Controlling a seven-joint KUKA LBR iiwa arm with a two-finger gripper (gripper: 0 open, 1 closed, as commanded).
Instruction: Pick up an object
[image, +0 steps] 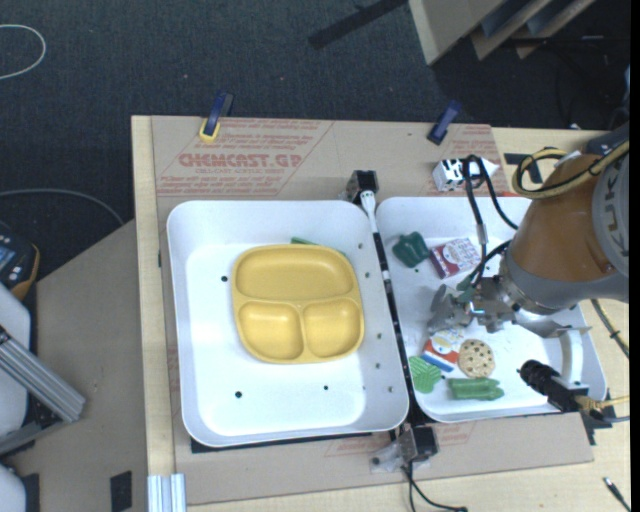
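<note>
My gripper (447, 308) hangs low over the middle of the right bin (400, 215), on the grey arm with its orange band that comes in from the right. Just behind it lie a dark green toy (410, 248) and a red and white packet (455, 257). In front of it are a red, white and blue piece (438, 351), a round cookie (476, 357), a light green leaf-shaped piece (425, 376) and a green bar (475, 389). I see nothing held in the gripper.
The left bin (200, 330) holds a yellow divided plate (298, 302), with a small green thing (303, 241) peeking out behind its far rim. A black divider (385, 300) runs between the two bins. Clamps sit at the bench's back edge.
</note>
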